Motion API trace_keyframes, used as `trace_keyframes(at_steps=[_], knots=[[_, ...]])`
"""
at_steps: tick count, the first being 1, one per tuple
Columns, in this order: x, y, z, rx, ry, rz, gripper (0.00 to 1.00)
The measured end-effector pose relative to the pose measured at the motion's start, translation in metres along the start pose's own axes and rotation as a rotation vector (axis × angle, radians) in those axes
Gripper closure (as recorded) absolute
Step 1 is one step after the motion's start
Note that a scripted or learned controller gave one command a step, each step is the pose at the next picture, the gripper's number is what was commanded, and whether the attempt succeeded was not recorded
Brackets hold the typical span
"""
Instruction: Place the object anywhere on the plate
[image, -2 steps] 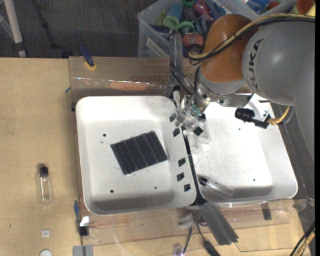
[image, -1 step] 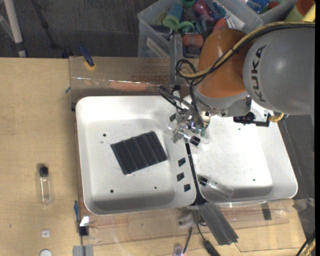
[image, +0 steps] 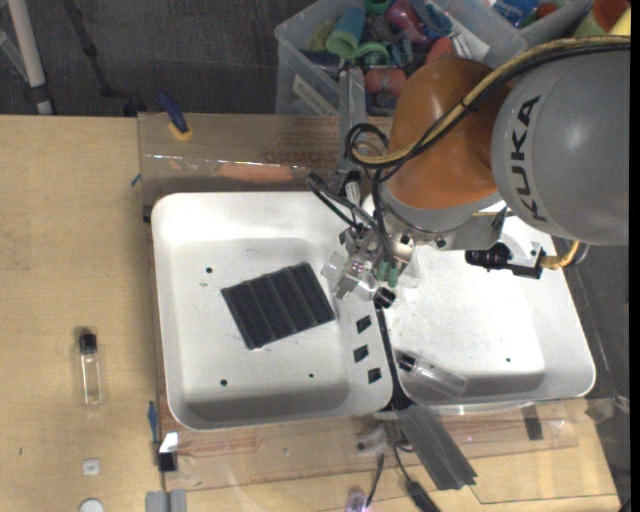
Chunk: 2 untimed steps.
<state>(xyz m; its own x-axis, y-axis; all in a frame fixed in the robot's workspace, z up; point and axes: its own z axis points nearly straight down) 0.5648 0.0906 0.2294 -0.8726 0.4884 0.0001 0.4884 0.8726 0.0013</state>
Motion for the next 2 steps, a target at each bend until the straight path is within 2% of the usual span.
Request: trace_keyframes(at_steps=[1,2], knots=[[-0.045,0.0405,0.0787,-0.003,-0.004,-0.529,1.0],[-0.0455,0.0402,0.0784,-0.003,-0.004,-0.528,0.0]])
